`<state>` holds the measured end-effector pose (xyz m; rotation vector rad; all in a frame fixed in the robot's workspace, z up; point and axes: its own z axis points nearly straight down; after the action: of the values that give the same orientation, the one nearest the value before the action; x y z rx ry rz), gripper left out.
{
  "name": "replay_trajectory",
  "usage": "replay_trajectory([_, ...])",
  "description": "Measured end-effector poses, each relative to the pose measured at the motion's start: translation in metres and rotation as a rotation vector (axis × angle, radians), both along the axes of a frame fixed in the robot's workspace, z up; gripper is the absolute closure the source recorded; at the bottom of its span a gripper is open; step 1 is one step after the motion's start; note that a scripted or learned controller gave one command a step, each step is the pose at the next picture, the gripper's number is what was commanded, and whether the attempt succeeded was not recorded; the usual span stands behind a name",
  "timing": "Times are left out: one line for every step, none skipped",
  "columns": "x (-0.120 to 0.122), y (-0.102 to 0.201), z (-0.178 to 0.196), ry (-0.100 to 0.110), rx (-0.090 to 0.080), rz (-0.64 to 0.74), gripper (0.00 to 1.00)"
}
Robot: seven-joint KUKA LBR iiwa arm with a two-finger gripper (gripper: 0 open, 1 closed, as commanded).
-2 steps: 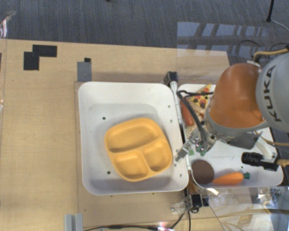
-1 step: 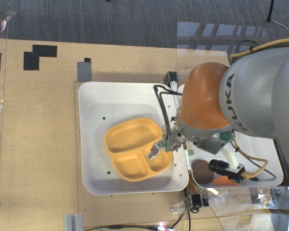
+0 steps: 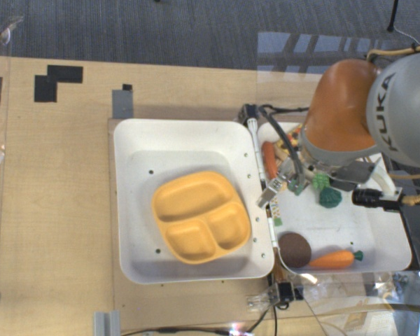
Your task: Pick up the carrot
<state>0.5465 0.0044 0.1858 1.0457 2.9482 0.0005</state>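
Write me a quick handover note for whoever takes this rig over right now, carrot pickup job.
Pincer: the arm reaches in over the upper part of the right bin; the pincer sits low by the bin's left wall, around, and its state cannot be told from this view.
Carrot: lying on the floor of the right bin near the front edge, beside a brown disc. It is apart from the pincer.
Also there: a reddish sausage-like piece and a green item near the pincer; a yellow divided plate in the left bin.
Done: nothing lifted.
Left: move to the carrot, grasp, lift.
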Motion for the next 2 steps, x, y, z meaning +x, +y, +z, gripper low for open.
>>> replay_trajectory([0.008,0.066,-0.001,0.004,0.009,-0.178,0.0])
replay_trajectory([0.022,0.115,-0.052,0.011,0.008,-0.117,0.0])
